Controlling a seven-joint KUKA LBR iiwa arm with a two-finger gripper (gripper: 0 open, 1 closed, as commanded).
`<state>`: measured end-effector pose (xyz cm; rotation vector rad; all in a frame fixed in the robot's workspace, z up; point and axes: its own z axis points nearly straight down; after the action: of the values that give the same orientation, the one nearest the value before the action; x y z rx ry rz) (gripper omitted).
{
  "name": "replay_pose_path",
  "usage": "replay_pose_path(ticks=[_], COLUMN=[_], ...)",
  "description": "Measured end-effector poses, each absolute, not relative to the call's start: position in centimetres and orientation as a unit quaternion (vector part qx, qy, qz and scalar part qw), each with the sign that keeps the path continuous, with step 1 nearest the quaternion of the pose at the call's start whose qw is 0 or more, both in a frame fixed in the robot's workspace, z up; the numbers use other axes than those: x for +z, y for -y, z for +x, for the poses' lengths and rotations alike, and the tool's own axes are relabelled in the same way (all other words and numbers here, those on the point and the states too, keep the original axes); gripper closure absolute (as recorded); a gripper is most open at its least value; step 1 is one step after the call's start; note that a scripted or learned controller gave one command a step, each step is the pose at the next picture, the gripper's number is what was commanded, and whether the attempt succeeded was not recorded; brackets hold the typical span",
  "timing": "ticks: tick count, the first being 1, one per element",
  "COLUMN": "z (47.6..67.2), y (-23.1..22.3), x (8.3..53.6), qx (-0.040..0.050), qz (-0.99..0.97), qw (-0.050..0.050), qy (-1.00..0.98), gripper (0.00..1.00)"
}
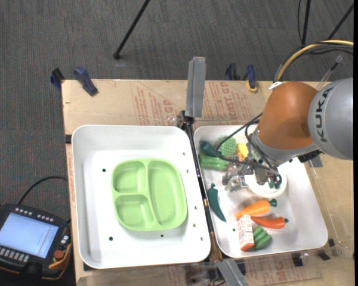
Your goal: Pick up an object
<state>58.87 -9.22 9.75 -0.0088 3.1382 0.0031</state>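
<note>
1. The gripper hung low over the right bin, its metal parts tangled with cables; how its jaws stood could not be told.
2. The arm hid the bin's upper right part.
3. Toy vegetables lay around: an orange carrot, a dark green pepper.
4. The green divided plate sat in the left bin.

Right bin crowded w/ toy veg, open floor only at far-right side; left bin blocked mid by green tray.
</note>
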Motion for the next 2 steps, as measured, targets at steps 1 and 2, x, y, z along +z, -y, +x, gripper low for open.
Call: replay_pose_path(ticks=[1, 2], z=[58.8, 60.7], y=[9.2, 9.2], x=[9.7, 8.8], qx=[0.0010, 0.0008], qz=[-0.003, 0.062], qw=[0.001, 0.001], qy=[-1.000, -0.998], gripper=[0.00, 0.00])
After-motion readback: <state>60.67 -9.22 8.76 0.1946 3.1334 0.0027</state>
